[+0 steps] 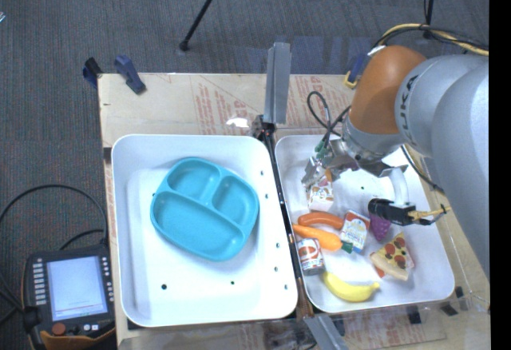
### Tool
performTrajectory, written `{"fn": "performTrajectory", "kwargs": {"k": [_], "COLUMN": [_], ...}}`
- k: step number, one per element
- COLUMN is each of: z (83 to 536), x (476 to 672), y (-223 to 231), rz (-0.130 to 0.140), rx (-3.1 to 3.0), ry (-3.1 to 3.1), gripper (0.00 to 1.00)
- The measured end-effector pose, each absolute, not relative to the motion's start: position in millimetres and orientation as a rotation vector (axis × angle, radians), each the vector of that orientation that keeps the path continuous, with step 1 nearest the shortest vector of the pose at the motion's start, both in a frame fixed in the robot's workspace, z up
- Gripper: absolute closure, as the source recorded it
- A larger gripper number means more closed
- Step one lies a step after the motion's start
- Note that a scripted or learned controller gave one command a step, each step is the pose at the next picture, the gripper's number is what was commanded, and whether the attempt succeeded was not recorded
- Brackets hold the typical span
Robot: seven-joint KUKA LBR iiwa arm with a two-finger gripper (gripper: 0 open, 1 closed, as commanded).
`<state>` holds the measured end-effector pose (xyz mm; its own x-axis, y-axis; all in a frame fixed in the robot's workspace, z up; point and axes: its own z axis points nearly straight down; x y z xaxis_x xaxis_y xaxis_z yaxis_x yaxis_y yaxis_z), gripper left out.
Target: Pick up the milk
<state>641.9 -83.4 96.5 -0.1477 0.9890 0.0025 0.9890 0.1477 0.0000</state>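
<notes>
Hand (318, 173) low over the milk (322, 195), grip apparently unclear.

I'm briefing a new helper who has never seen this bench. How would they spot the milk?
Look in the right bin, at its upper left, just under the end effector. The milk is a small white carton above the carrot, the one boxy white item among coloured food.

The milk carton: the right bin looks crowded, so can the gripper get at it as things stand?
Probably yes. The gripper is right over the milk carton at the bin's upper left, nothing lying on top. The hot dog sits close below it, which may crowd the approach.
</notes>
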Motion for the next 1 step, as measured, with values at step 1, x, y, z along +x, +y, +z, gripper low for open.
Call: {"fn": "performTrajectory", "kwargs": {"k": [1], "z": [105.3], "x": [642.1], "y": [-84.8], "rz": [-0.003], "rx": [-2.054], "ry": [-2.373], "gripper": [1.00]}}
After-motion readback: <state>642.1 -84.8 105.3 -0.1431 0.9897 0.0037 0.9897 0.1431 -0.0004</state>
